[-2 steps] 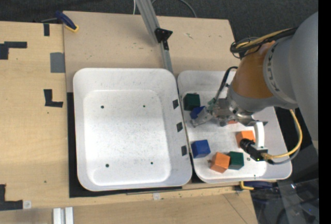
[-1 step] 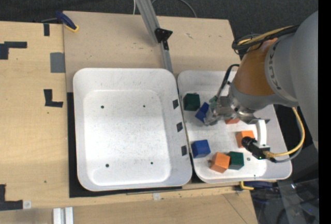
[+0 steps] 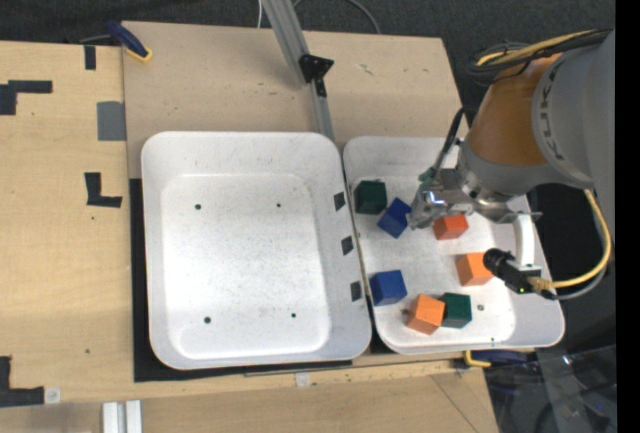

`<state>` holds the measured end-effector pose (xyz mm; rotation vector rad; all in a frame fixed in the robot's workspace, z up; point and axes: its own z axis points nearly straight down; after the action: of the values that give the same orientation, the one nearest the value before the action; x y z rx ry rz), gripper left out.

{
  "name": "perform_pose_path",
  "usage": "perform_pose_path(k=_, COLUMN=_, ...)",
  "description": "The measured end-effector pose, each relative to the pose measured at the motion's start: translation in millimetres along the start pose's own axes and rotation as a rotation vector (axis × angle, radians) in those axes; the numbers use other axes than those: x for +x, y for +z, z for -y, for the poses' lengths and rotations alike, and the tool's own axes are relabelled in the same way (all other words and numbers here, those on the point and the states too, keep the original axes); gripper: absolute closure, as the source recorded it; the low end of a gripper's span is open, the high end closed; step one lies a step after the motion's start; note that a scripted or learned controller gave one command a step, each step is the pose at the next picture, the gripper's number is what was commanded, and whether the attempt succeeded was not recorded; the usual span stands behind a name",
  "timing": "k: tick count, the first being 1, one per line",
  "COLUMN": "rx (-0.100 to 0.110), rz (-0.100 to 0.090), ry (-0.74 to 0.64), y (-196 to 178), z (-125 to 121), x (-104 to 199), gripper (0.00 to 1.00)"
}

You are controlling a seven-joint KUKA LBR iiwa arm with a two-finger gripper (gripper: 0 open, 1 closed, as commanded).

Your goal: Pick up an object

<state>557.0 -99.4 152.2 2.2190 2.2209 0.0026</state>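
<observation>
The right bin (image 3: 540, 326) holds seven blocks: two blue (image 3: 394, 218) (image 3: 388, 286), two dark green (image 3: 371, 196) (image 3: 457, 309), and three orange (image 3: 451, 227) (image 3: 472, 268) (image 3: 427, 313). The hand (image 3: 436, 205) hangs low between the upper blue block and an orange one. I cannot tell how wide it is.

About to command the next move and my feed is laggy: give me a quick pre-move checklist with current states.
1. Claw over the right bin: ok.
2. Block between its fingers: cannot tell.
3. Nearest targets, blue block and orange block, close beside the claw: ok.
4. Those two blocks apart from each other: ok.
5. Other blocks out of the claw's way, dark green block to its left: ok.
6. Fingers open or shut: cannot tell.
</observation>
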Motion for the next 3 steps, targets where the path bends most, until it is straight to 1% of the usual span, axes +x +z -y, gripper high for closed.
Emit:
perform_pose_path(k=1, rx=-0.003, rz=0.001, ry=0.0, y=-62, z=-6, x=-2, gripper=1.0)
perform_pose_path(k=2, rx=-0.002, rz=0.001, ry=-0.001, y=-109, z=-7, x=-2, gripper=1.0)
perform_pose_path(k=3, rx=0.004, rz=-0.001, ry=-0.004, y=-94, z=-5, x=47, gripper=1.0)
